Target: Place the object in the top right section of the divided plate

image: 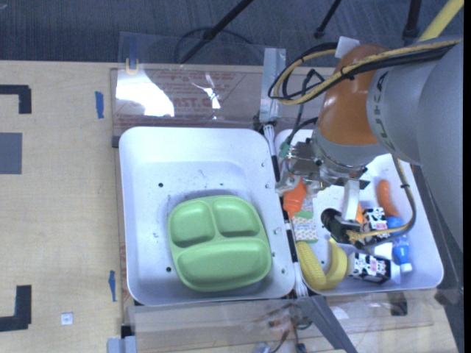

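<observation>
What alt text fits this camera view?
The grey and orange arm reaches down into the right bin among a banana and other toys, while a green divided plate sits in the left bin.

A light green divided plate [218, 243] lies in the white left bin [140, 197], lower centre of the frame. At lower right, the white right bin [430, 267] holds a yellow banana [324, 267], an orange carrot [385, 195], and black-and-white cow-patterned items [370, 267]. The arm [397, 101] is grey with an orange band [349, 109].
</observation>
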Tool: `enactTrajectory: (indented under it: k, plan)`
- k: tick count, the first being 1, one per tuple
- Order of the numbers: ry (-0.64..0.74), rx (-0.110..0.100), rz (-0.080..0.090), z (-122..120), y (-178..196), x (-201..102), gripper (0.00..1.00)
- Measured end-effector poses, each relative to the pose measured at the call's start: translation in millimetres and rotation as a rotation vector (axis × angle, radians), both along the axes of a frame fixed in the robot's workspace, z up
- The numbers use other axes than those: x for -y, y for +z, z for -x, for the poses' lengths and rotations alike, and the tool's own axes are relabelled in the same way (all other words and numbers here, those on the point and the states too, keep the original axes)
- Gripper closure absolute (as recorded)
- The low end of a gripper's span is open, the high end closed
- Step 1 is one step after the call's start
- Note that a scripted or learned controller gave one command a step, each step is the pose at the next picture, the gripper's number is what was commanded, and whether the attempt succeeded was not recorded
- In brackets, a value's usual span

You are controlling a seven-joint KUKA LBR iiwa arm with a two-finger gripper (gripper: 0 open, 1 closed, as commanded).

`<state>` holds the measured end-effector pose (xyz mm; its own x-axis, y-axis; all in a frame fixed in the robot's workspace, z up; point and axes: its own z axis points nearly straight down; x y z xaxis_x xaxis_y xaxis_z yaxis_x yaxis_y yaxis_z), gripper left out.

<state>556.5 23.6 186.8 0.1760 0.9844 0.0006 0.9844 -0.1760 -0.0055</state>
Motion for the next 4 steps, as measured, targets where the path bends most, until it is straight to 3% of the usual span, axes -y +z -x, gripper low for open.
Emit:
enactTrajectory:
  k: [1, 2, 3, 4]
  plan:
    - [-0.106, 0.0, 0.001, 59.0, 0.2, -56.4, 1.0]
    - [-0.346, -0.001, 0.002, 65.1, -58.3, -132.6, 1.0]
    - [-0.976, 0.0, 0.007, 77.9, -15.1, -88.8, 1.0]
    - [-0.875, 0.023, -0.015, 61.9, -76.1, -149.7, 1.0]
